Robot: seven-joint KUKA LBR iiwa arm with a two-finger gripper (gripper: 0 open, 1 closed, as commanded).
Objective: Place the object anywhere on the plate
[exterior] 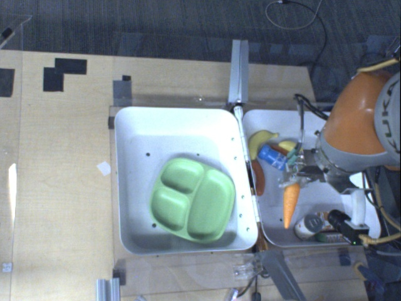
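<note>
The gripper [294, 170] hangs low in the right bin [274, 231], just above the top of an upright carrot [290, 204]; its grip cannot be judged. Beside it lie a blue bottle [272, 156], a banana [261, 139] and a brown item [258, 177]. The green divided plate [193, 199] rests in the left bin [135, 168].

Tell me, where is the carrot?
The carrot lies in the right bin, just below the gripper, with a banana above it.
</note>
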